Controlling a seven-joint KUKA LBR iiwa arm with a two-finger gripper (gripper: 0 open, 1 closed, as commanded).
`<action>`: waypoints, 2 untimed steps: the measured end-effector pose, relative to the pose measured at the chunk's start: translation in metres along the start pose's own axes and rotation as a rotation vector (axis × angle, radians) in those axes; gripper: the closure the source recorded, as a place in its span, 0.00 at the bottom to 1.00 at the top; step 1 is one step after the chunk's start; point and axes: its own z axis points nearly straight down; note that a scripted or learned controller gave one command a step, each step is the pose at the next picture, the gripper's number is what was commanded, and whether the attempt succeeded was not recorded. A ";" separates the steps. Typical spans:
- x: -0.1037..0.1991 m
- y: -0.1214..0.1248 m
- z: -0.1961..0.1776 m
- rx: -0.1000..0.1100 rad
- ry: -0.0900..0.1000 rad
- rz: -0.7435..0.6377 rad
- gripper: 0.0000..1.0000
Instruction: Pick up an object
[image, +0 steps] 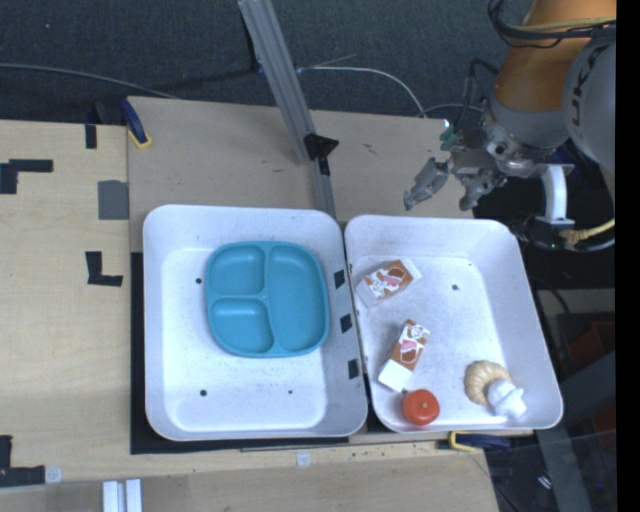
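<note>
1. Wooden bench (60, 300) carries two shallow white bins side by side, with dark tape marks on its left part and a dark floor beyond its far edge.
2. Left bin (175, 400) holds a blue divided plate (267, 299), lying flat toward the bin's far side.
3. A grey metal post (285, 85) slants down to the far edge where the two bins meet.
4. Right bin (520, 290) holds four objects: a small printed packet (386, 281) near its far-left corner; a small brown-and-white carton (405, 354) at its centre; a red round object (421, 406) at the near wall, just beside the carton; a tan-and-white object (492, 385) near the near-right corner.
5. The gripper (448, 190) hangs above the bench just beyond the right bin's far rim, well apart from all four objects. Its fingers appear spread and nothing sits between them.
</note>
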 end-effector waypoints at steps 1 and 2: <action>0.000 0.000 0.000 0.000 0.000 0.000 0.00; 0.007 0.004 0.047 0.005 -0.002 0.000 0.00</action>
